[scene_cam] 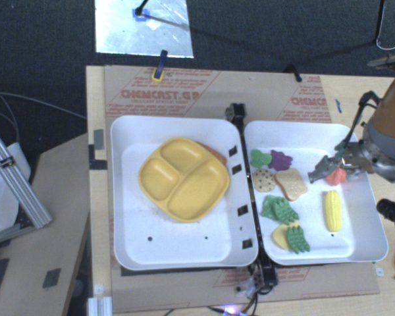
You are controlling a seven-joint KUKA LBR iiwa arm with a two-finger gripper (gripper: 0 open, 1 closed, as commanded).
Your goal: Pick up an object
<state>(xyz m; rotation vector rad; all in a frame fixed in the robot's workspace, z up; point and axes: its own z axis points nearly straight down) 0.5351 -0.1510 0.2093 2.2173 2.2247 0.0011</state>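
While the right bin's [365,242] far corner lies bare, the gripper [326,172] hangs low, jaws clamping a red toy [337,175].

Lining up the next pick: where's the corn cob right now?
The corn cob lies in the right bin, near its right wall, just below the gripper and a small red piece, right of the bread slice.

A small red-orange toy piece [337,175] lies in the right bin [316,131], just above the yellow corn cob [332,210].
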